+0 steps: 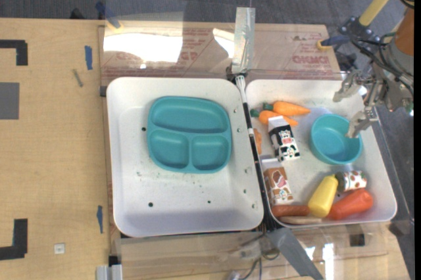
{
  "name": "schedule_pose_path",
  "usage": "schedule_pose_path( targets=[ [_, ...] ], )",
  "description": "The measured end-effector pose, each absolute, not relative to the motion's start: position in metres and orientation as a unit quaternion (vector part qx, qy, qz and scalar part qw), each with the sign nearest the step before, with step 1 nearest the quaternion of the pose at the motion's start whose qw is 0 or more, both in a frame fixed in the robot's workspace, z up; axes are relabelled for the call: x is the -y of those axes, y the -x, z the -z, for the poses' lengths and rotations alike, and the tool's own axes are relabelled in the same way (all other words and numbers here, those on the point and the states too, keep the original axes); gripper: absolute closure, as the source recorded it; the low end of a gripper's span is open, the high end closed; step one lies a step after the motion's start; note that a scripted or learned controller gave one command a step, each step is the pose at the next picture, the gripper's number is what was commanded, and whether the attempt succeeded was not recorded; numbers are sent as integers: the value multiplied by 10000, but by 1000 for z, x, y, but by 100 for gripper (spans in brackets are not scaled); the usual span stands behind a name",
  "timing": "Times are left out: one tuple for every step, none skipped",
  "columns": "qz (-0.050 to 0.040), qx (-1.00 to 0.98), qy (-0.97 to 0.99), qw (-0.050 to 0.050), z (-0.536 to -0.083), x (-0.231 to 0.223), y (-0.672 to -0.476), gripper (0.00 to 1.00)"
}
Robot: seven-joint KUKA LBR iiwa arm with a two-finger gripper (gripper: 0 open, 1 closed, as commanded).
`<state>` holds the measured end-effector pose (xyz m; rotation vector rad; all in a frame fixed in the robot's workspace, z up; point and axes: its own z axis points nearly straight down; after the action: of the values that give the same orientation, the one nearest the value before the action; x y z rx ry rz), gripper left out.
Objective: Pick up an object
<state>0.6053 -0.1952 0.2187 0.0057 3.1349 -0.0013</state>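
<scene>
Where red print reading "CHUMS" (309,60) crosses the clear sheet behind the bins: left bin (125,160) holding a teal divided plate (189,134); right bin (385,190) crowded with two carrots (289,108), cow-print carton (284,140), teal bowl (332,139), yellow bottle (323,196), red pepper (352,204) and a small printed packet (279,185) — writing illegible. Gripper (360,111) poised at the bowl's upper right rim, fingers (366,116) apart, gripping nothing.
</scene>
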Motion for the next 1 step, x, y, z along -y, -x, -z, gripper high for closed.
schedule_pose_path(
  targets=[
    [-20, -10000, -54, -22, -117, 129, -551, 0]
  ],
)
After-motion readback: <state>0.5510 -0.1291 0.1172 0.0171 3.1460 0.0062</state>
